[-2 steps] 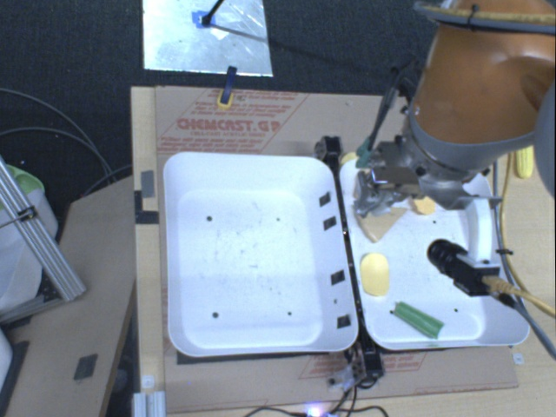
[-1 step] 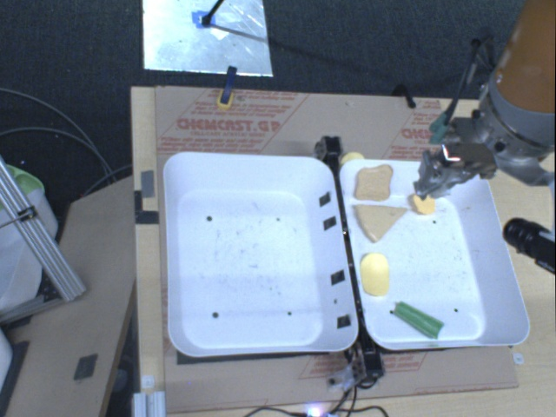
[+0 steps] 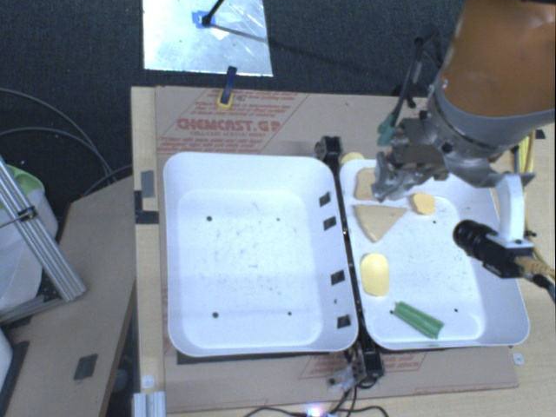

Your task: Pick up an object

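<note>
In the right bin [image 3: 508, 324], nearest the camera at about six o'clock, lies a green stick-like piece [image 3: 419, 319]: light and stiff, by my guess, best pinched across its short width. Just beyond it sits a pale yellow oval [image 3: 374, 274] (smooth, likely slippery), then a tan wedge [image 3: 379, 221], probably light, graspable across its narrow tip. At twelve o'clock the gripper [image 3: 393, 185] hangs over a tan piece [image 3: 365, 182]; how far it is open I cannot tell.

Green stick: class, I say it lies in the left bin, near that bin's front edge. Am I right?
Not quite. The camera view shows the green stick in the right bin, near that bin's front edge, not the left one.
</note>
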You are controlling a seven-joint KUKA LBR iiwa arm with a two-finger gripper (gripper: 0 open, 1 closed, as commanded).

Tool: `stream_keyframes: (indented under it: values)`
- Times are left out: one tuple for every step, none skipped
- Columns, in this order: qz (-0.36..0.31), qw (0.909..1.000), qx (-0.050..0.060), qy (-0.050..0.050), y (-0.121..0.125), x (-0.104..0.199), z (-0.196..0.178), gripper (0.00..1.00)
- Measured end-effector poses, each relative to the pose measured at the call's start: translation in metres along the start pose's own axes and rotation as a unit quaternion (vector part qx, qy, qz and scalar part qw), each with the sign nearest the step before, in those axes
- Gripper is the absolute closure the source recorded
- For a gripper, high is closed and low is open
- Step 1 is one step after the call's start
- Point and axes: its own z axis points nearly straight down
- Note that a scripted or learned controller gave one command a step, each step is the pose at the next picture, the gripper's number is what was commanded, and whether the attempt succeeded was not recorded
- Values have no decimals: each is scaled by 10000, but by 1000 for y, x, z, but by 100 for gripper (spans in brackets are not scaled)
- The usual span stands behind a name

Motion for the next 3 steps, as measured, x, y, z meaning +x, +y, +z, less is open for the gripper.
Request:
stream_keyframes:
  values:
    - [78,10000,42,-25,-2,-81,88,100]
    - [-3,10000,4,-3,0,-21,86,100]
    - [38,10000,6,-12,0,-28,93,100]
